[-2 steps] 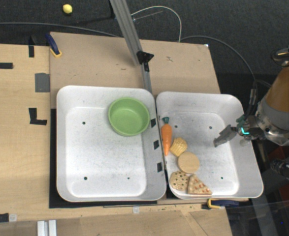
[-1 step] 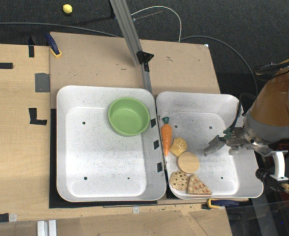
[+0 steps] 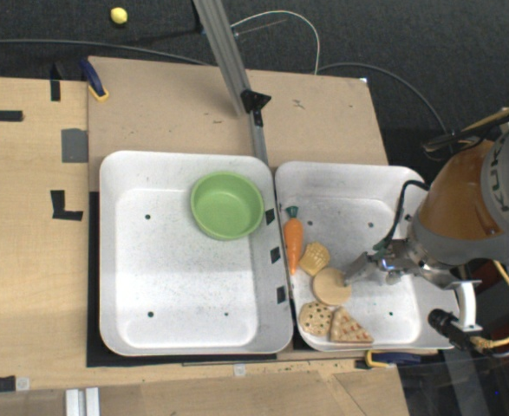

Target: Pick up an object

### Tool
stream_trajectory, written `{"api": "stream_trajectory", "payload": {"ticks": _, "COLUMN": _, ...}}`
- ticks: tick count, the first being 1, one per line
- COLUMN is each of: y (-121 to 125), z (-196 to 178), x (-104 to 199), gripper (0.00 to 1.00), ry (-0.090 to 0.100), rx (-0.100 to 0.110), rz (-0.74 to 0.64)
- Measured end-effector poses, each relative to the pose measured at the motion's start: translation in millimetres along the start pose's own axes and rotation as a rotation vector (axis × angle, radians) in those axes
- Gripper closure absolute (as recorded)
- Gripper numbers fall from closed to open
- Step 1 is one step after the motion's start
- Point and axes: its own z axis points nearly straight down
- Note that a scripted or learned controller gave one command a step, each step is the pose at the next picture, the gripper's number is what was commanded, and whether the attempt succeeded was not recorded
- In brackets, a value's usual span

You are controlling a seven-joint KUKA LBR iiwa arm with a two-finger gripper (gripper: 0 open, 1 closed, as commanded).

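Tool [image 3: 358, 271]: I can't tell its grip; tip beside round tan disc [image 3: 330, 286]
Carrot [image 3: 293, 243]: orange, tapered
Bowl [image 3: 226, 205]: green, round

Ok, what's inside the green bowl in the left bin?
The green bowl sits upright in the left bin, and its visible inside shows only green surface, with no object in it. Whatever lies beneath the bowl is covered.

The white letters "KU", cut off by the frame edge, stand on the arm's [image 3: 471, 202] orange band
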Motion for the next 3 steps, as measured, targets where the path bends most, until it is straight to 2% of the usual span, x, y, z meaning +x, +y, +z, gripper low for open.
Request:
{"api": "stream_trajectory", "payload": {"ticks": 1, "y": 2, "z": 24, "x": 0, "gripper": 0.00, "ry": 0.001, "rx": -0.009, "rz": 0.001}}
{"api": "stream_trajectory", "payload": {"ticks": 2, "y": 2, "z": 14, "x": 1, "gripper": 1.00, "ry": 0.001, "rx": -0.010, "rz": -0.001}}
{"api": "stream_trajectory", "payload": {"ticks": 3, "y": 2, "z": -41, "x": 11, "gripper": 1.00, "ry": -0.003, "rx": -0.011, "rz": -0.001}}
